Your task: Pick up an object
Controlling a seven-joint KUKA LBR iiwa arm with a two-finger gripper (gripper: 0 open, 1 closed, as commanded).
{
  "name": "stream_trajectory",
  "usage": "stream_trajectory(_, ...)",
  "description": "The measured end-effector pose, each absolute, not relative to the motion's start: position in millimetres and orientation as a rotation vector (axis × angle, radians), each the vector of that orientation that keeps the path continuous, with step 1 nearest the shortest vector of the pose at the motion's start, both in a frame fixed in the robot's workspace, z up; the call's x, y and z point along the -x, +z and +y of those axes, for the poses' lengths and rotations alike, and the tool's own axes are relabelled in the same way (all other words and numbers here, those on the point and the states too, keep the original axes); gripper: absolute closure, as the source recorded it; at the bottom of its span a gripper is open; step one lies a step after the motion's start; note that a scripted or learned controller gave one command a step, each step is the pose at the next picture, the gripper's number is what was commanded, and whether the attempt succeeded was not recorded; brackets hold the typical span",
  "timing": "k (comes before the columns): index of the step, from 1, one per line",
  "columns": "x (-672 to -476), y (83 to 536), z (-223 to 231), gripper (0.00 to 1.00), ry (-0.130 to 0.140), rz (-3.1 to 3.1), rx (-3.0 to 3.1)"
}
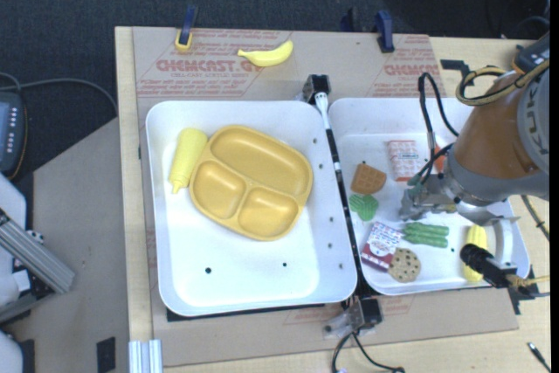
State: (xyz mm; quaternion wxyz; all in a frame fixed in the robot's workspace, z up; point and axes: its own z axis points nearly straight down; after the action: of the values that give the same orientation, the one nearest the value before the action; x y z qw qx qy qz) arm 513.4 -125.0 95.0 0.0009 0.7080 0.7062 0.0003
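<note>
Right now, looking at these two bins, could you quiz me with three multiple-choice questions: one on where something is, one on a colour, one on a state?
1. Where does the toy banana lie?
A. in the left bin
B. on the cardboard behind the bins
C. in the right bin

2. What colour is the divided tray?
A. yellow
B. blue
C. red

3. How does the yellow bottle sit?
A. standing in the right bin
B. hanging from the arm
C. lying beside the tray

Answers: 1 B, it rests on the printed cardboard. 2 A, it is yellow throughout. 3 C, it lies along the tray's left edge in the left bin.
</note>
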Motion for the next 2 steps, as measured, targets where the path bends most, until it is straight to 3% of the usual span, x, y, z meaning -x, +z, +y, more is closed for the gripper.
stream_trajectory(2, -522.9, 219, -129, 1.0, 0.006, 2.217, -2.215)
